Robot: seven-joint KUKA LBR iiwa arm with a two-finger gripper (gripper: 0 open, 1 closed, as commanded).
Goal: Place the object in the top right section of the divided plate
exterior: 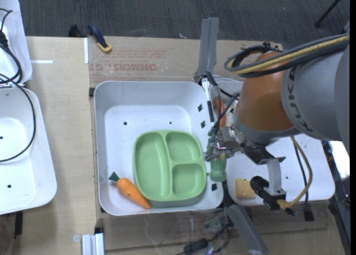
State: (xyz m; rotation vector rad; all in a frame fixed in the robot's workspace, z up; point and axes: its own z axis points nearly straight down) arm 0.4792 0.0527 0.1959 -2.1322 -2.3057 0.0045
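The green divided plate (168, 166) lies in the left bin, with two small sections on its right side and one long section on its left. My gripper (216, 152) hangs over the wall between the two bins, just off the plate's right rim. A pale green object (218, 170) sits at its tip between the fingers and overlaps the bin rim, so it looks lifted. All three plate sections are bare.
An orange toy carrot (130, 191) lies in the white left bin (111, 137), touching the plate's lower left edge. In the right bin (311, 187), a yellowish block (243, 188) rests near the front left corner. The arm's body covers much of the right bin.
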